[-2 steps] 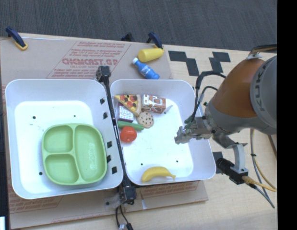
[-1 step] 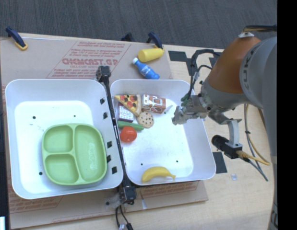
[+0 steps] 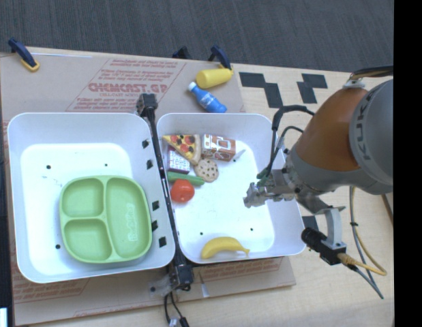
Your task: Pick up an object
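Pick not yet made. Gripper (image 3: 257, 195) hangs over right bin (image 3: 287, 231), near its right wall; whether it is open or has hold of anything, cannot tell. Nearest candidates, banana (image 3: 224, 247) and tomato (image 3: 183, 192), lie on bin floor. Approach and grasp remain.

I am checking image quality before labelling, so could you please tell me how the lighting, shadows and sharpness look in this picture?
Camera view: lighting is even and soft, with no strong glare on the white bins; the banana and tomato cast only faint shadows; the green divided tray is sharp; the claw looks small and slightly blurred, so its detail is hard to read.
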Motion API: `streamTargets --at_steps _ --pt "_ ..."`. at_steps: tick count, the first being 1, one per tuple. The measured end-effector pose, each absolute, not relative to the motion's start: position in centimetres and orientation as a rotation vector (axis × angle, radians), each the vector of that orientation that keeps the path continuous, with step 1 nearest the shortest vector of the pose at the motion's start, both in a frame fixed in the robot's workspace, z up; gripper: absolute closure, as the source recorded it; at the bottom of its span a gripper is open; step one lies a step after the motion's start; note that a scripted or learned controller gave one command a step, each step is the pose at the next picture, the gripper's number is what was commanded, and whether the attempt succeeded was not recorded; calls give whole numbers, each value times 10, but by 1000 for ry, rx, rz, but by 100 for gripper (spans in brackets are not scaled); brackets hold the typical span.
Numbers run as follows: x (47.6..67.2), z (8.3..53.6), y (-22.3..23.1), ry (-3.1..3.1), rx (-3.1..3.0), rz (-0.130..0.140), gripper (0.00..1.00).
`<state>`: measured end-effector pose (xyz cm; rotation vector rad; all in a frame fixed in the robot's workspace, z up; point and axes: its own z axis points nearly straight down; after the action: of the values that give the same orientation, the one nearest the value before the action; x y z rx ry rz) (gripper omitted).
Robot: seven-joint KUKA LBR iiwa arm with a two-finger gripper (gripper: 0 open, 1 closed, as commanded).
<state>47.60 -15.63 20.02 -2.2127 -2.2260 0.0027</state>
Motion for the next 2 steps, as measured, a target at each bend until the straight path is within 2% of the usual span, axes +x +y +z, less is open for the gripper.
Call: streamTargets --at_steps 1,2 --pt "476 202 -182 -2226 -2216 1 100" --pt "477 208 -175 -2228 -2216 -1 100"
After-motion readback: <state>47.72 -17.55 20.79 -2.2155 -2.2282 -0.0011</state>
